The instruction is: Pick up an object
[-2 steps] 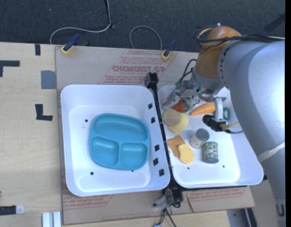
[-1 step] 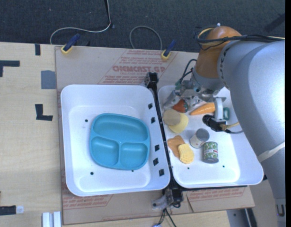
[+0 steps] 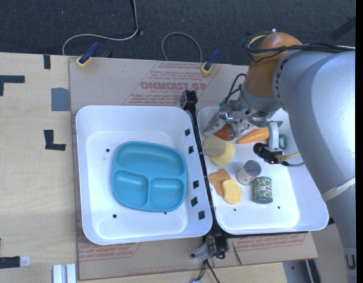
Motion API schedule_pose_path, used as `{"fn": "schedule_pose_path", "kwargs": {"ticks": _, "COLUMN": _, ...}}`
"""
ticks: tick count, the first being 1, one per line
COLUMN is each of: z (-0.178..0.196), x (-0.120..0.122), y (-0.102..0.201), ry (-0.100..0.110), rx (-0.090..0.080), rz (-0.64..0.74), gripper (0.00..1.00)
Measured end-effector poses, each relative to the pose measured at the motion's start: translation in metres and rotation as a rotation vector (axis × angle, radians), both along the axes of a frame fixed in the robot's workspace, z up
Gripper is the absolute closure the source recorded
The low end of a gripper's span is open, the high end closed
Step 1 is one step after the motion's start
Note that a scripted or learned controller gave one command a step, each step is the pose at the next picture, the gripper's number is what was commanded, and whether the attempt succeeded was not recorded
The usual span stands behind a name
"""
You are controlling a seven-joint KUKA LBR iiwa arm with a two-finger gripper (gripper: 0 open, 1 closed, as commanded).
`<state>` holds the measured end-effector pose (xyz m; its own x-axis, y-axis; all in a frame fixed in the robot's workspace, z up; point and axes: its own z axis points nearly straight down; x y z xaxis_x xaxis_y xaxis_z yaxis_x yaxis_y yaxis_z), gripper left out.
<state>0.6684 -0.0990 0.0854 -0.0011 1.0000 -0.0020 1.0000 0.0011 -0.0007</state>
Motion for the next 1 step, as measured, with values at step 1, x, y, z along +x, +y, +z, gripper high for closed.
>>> {"fn": "schedule_pose_path", "kwargs": {"ticks": 1, "z": 0.0, "x": 0.0002, "y": -0.0004, "ry": -0.001, "rx": 0.0, "rz": 0.001, "gripper": 0.0}}
